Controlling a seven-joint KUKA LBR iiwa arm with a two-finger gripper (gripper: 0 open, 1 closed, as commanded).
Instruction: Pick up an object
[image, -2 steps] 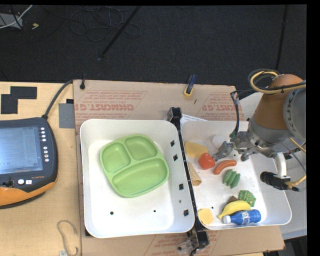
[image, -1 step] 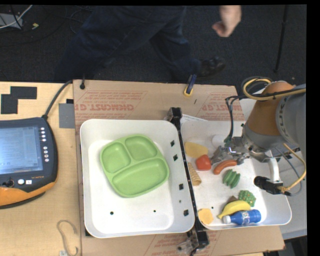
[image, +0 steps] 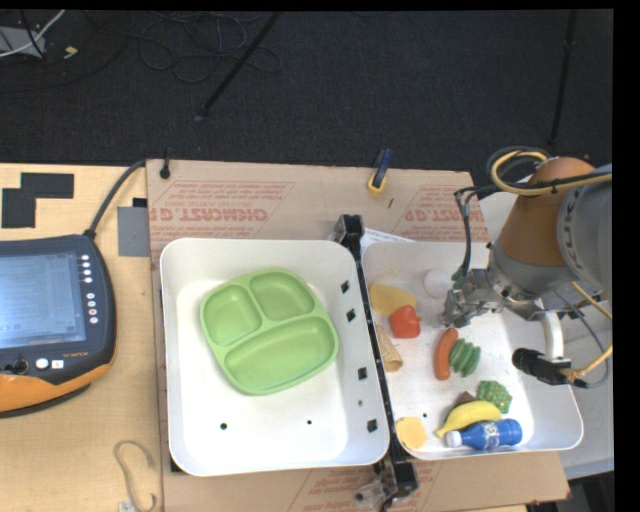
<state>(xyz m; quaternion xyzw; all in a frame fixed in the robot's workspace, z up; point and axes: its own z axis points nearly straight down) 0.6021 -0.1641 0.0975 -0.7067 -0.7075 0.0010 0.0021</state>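
The grey arm's gripper (image: 462, 306) hangs low in the right bin (image: 560, 425); from here I can't tell how its fingers sit. Just beneath lies the orange carrot (image: 443, 354), touching a green pickle (image: 465, 356). It looks like light, stiff, smooth plastic, likely to roll, so a pinch across its middle seems safest.
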